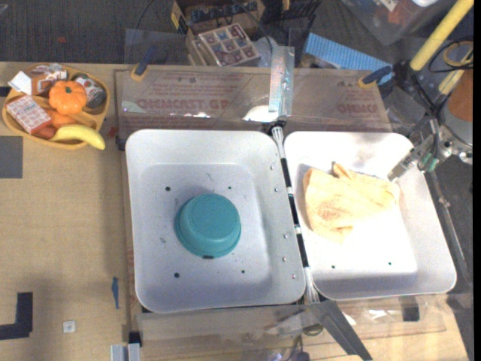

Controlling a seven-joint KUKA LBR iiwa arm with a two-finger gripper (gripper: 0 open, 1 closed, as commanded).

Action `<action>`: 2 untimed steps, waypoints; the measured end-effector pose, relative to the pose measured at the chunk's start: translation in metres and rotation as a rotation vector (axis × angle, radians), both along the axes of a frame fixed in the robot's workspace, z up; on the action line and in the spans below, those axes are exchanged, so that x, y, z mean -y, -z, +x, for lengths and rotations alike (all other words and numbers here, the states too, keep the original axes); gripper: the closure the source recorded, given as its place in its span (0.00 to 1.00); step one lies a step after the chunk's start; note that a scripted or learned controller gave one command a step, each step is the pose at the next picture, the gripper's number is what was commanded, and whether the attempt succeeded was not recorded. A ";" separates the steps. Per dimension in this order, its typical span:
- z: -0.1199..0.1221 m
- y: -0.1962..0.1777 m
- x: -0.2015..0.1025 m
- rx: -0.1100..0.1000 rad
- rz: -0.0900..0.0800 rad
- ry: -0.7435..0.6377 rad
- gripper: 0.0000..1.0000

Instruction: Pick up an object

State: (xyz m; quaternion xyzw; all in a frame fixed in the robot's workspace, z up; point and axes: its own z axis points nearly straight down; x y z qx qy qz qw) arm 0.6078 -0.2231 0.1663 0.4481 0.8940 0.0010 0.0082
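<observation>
- The teal bowl [209,225] sits upside down near the middle of the left bin [150,156], well apart from every wall.
- A crumpled yellow cloth [342,201] lies in the right bin [376,265], toward its upper left, just beside the wall shared with the left bin.
- The claw [409,164] hangs at the upper right edge of the right bin, near the cloth's right-hand tip; it is too small and blurred to judge whether it is open or closed, and nothing can be seen held in it.
- The cloth looks like the nearer target, so the step in hand is most likely the approach to it.
- To do this well, I would aim at a raised fold in the cloth's middle rather than its thin flat edge, where fingers would only scrape the bin floor.
- Coming straight down keeps the claw clear of the bin rim and the shared wall.
- The bowl is a poorer choice: its smooth domed back offers little to pinch, and it is a longer reach across the worktop [60,232].
- A soft cloth may slip or trail on lifting, so a deep bite matters.
</observation>
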 end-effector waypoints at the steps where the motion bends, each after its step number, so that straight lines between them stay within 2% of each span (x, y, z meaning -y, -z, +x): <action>1: 0.000 0.000 0.000 -0.001 0.000 0.000 0.00; 2: 0.000 0.075 0.000 -0.003 0.001 -0.107 0.00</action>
